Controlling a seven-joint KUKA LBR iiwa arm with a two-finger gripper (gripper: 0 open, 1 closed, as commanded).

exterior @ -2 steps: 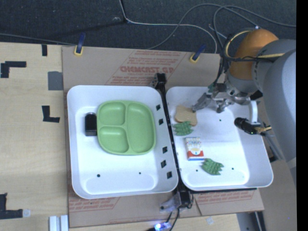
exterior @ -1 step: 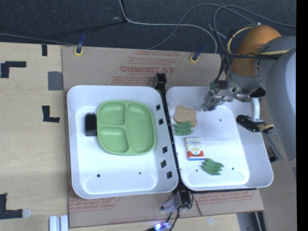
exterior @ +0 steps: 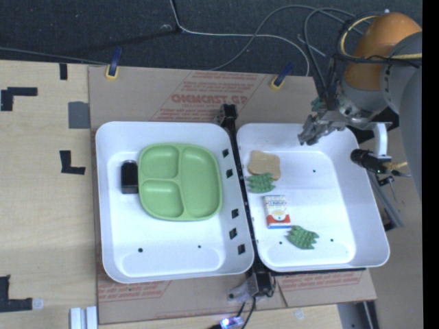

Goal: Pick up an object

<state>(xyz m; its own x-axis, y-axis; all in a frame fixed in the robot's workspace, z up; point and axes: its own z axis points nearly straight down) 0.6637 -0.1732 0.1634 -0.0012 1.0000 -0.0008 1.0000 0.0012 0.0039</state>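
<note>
One red-and-white printed carton [exterior: 276, 211], lettering unreadable

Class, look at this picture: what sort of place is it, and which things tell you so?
Probably a robotics lab test bench: two shallow white bins side by side on a cardboard sheet, a grey arm's gripper over the right bin, and loose cables behind.

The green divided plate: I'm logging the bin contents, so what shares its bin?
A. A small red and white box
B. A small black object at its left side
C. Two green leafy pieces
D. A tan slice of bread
B: the green divided plate lies in the left bin with a small black object at its left side; the box, bread and leafy pieces lie in the right bin.
</note>
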